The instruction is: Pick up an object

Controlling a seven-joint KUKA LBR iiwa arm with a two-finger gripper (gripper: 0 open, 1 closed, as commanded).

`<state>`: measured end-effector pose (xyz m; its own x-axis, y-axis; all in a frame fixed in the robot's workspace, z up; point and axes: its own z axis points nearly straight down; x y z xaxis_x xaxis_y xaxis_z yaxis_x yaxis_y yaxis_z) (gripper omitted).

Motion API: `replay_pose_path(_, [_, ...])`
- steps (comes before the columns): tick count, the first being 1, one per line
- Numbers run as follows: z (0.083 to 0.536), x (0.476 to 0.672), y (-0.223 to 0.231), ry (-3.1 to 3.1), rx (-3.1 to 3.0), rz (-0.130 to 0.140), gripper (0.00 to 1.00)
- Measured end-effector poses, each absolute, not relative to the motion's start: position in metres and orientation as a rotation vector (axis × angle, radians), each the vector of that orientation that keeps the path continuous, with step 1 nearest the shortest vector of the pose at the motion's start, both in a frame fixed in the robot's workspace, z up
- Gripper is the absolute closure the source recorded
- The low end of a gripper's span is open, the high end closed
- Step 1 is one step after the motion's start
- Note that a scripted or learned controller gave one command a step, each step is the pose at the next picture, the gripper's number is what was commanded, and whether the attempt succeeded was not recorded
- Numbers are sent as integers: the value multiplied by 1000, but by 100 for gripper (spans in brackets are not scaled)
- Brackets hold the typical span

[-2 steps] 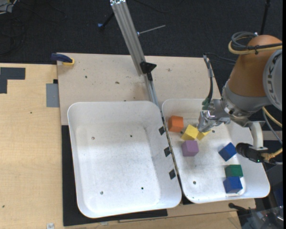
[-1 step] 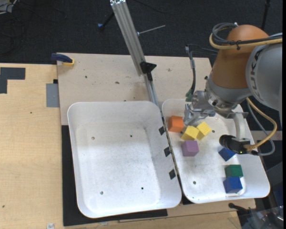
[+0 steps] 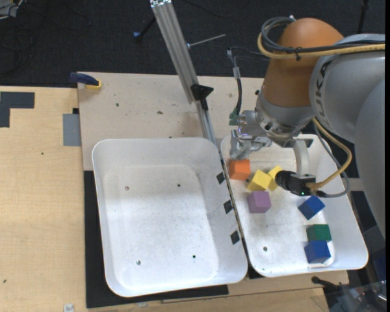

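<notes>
Slanted aluminium rail [image 3: 180, 51] behind bins [image 3: 117, 265]

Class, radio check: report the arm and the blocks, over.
Gripper low over orange block, right bin. Nothing seen held. Yellow block and purple block crowd close alongside.

Arm [image 3: 351, 90] enters from the right, grey links with an orange band [image 3: 299, 57] above the wrist. Wrist points down and leftward. Gripper [image 3: 239, 149] hangs low at the far left of its reach; jaws' state indiscernible.
</notes>
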<state>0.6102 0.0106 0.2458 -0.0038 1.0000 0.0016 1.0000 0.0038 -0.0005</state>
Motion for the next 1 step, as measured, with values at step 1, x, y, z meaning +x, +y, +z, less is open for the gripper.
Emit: replay_pose_path(1, [229, 630, 53, -2224, -2216, 2, 100])
